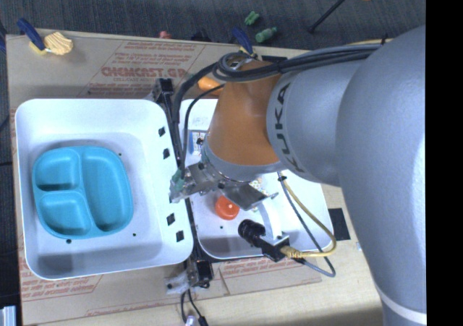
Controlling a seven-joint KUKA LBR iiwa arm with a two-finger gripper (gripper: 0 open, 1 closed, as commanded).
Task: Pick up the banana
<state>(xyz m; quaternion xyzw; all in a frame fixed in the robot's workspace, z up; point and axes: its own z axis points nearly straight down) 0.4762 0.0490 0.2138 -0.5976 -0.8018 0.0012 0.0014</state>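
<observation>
Two white bins point(155, 249) sit on a counter point(108, 64); the hand point(189, 183) hangs over the right bin, grip state unclear, near an orange object point(227, 208).

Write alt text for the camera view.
A grey arm with an orange band reaches down into the right white bin, covering most of it; a small orange object lies beneath. The left white bin holds a blue divided tray.
</observation>
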